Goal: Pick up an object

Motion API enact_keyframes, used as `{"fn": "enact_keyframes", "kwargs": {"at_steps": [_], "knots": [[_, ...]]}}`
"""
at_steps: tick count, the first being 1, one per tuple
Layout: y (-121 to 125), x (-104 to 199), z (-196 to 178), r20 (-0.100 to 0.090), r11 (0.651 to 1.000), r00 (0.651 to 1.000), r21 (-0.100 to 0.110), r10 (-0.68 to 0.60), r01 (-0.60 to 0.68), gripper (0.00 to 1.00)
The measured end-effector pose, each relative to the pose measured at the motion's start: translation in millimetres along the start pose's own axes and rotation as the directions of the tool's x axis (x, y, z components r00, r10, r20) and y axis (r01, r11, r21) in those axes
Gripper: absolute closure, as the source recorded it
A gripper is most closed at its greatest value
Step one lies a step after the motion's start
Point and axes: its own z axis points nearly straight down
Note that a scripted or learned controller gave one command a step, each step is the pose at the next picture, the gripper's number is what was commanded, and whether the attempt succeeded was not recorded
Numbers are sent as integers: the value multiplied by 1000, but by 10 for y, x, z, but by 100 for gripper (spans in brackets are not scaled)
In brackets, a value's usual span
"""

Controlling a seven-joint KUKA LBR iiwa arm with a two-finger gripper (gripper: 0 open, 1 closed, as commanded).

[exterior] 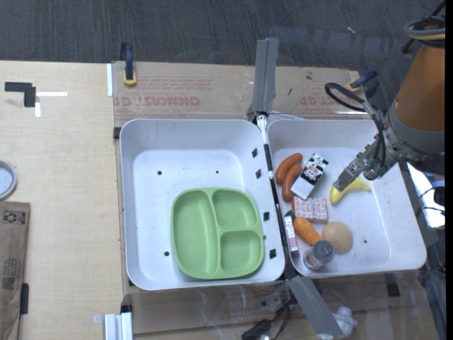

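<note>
I see the gripper (346, 183) low in the right bin (396, 257), its tip at the banana (352, 189); I cannot tell whether it is open or closed. Sausages (287, 173), a small carton (309, 176) and a bun (337, 236) lie nearby. The green tray (216, 234) sits in the left bin (141, 190).
</note>
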Motion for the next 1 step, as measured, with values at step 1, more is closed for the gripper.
{"fn": "enact_keyframes", "kwargs": {"at_steps": [1], "knots": [[425,-376,125,1,981,981,0,197,-197,100]]}}
